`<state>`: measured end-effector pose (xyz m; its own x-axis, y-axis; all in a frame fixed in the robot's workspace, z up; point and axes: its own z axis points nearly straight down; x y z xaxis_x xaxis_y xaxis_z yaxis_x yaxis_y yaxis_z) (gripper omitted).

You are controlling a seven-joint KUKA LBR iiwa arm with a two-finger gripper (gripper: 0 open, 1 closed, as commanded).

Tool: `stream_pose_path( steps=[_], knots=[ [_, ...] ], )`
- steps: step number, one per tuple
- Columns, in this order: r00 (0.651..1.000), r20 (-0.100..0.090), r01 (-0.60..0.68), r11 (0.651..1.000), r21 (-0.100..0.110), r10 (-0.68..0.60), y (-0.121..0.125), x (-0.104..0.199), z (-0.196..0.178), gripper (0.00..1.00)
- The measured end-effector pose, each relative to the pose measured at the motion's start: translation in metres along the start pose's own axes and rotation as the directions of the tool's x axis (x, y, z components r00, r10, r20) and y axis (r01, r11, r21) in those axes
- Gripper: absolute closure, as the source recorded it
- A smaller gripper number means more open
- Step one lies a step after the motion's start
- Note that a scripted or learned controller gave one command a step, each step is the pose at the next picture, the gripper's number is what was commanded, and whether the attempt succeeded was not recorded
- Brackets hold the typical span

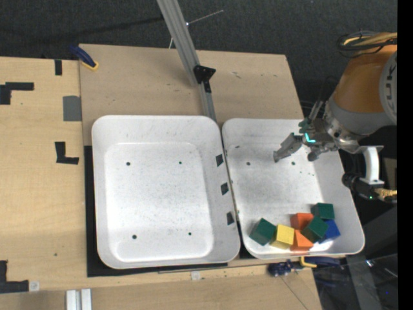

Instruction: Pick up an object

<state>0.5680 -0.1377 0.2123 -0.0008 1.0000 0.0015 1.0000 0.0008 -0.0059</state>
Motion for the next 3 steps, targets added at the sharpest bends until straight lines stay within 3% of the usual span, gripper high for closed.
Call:
stream_pose_path(
  steps=[1,3],
  knots=[
    [1.0,0.001,0.001,1.0,-0.005,-0.001,0.001,0.0,-0.002,0.0],
    [1.0,0.001,0.0,1.0,0.002,0.0,0.003,-0.003,0.114,0.0]
  ],
)
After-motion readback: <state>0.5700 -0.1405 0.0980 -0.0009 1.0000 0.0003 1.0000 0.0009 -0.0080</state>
